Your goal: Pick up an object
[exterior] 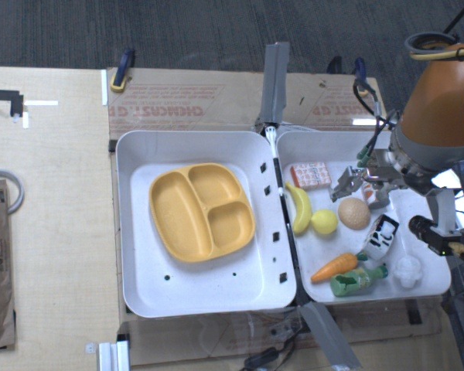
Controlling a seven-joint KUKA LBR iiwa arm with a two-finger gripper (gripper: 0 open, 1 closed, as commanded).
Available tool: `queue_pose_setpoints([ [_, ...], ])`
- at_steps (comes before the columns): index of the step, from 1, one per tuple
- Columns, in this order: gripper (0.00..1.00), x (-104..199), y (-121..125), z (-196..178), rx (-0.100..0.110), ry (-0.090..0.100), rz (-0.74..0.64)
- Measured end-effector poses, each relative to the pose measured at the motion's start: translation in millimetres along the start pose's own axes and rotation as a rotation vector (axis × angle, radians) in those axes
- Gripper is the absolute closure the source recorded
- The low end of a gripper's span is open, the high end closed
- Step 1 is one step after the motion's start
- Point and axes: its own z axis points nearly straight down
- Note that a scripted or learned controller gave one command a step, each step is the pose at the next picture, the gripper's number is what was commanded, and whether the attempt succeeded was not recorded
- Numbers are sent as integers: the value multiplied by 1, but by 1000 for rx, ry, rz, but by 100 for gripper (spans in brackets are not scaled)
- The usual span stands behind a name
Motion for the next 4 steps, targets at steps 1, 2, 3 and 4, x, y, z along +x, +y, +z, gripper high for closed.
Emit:
queue_pose_setpoints([
  [1, 0, 0, -62, 113, 2, 1, 150],
  [2, 0, 9, -61, 24, -1, 0, 332],
  [3, 0, -8, -62, 125, 1, 1, 279],
  [4, 0, 9, -59, 25, 0, -1, 427],
])
